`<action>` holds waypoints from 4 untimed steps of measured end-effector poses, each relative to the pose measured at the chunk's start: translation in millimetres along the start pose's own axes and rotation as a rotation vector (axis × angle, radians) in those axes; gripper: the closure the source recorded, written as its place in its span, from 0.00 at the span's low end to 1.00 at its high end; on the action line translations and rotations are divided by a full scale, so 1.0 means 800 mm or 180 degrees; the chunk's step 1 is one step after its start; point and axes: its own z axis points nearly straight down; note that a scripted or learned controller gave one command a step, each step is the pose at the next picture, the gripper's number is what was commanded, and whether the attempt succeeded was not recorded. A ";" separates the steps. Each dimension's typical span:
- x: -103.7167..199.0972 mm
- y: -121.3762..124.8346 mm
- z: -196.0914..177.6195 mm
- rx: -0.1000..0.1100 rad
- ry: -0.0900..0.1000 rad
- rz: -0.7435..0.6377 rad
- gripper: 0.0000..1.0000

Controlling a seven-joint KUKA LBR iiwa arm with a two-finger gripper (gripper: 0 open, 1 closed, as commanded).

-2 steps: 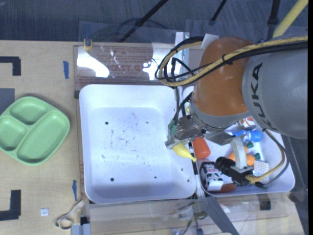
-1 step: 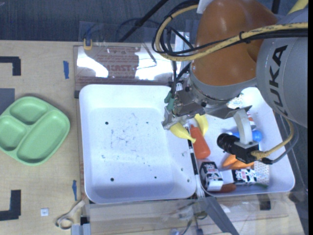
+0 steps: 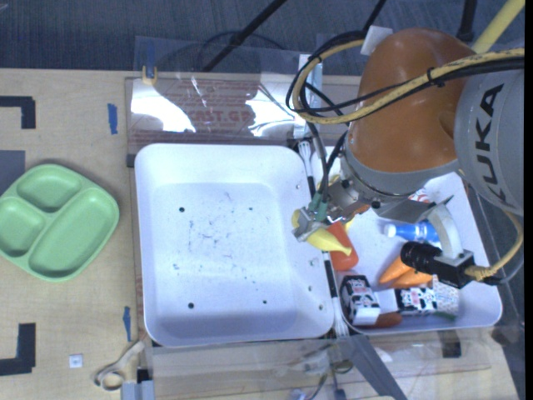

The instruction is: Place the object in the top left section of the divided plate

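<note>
Far to the left, on the wooden bench [image 3: 67, 323], sits the green plate [image 3: 57, 221], three sections moulded into it, lying flat and well apart from everything else; its top left section [image 3: 48, 185] is the small hollow nearest the upper edge. Next comes the left bin [image 3: 225, 240], white and shallow, with only scuff marks on its floor. At the seam between the bins hangs the gripper [image 3: 310, 223], low over the inner edge of the right bin [image 3: 479, 302], and just beside its tip, touching or nearly so, is a yellow thing [image 3: 331, 238], banana-like, its long axis running down and to the right. Whether the claw is closed on it I cannot tell; the tip is small and the yellow thing shows beside it rather than plainly between the fingers. An orange piece [image 3: 344, 258] lies right under the yellow one, and further right are a cow-patterned block [image 3: 358, 298], an orange cone [image 3: 398, 269] and a blue and white tube [image 3: 414, 231]. So the plate lies straight left of the claw, across the whole width of the left bin and a strip of bench. I'd judge the carry has clear room, provided the yellow thing is truly held and lifted over the bin walls.
</note>
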 end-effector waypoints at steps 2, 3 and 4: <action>0.135 0.062 0.163 -0.0005 0.0000 -0.0134 1.00; 0.128 0.074 0.273 -0.0035 0.0011 0.0438 1.00; 0.085 0.116 0.050 0.0001 -0.0004 0.1105 1.00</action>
